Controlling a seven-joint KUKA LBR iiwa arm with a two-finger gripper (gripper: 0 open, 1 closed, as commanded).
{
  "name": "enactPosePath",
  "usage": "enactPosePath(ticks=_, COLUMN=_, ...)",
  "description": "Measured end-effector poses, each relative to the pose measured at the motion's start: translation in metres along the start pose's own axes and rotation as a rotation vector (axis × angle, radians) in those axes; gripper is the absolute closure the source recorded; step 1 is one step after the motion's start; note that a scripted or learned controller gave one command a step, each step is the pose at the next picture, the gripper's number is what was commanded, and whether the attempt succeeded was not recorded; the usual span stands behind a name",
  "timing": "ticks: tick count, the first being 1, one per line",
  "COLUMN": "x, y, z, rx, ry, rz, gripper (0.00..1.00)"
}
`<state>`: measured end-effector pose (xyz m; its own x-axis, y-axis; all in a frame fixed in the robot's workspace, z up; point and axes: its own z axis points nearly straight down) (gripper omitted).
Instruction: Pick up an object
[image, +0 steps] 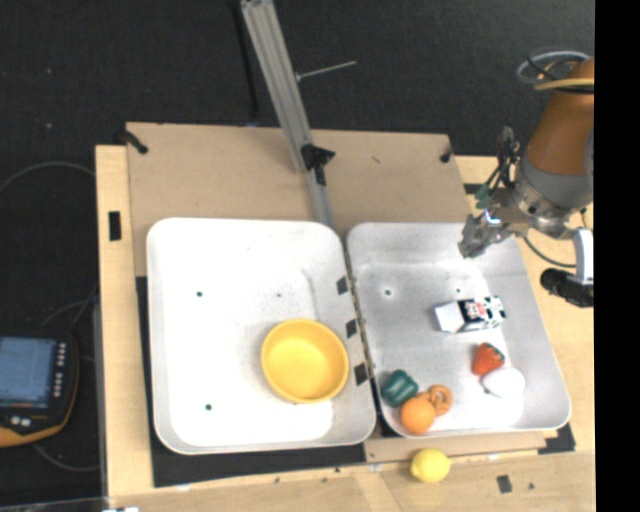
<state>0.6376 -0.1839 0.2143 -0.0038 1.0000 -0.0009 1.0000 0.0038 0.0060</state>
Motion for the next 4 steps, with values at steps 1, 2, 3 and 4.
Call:
enactPosePath(ticks=1, x=0.048, y=-0.015, z=-0.012, rx=0.005, ry=0.002, rz=-0.003, gripper=1.00)
enactPosePath(ticks=2, x=0.098, y=-0.020, z=-0.025, rx=0.004, ry=0.002, rz=-0.003, gripper=1.00)
enactPosePath(ticks=3, x=0.143, y=-0.030, z=-0.018, rx=0.006, ry=0.002, rz=-0.002, gripper=1.00)
enactPosePath(ticks=4, x=0.200, y=-0.026, z=-0.022, rx=0.005, ry=0.003, rz=-0.004, gripper=1.00)
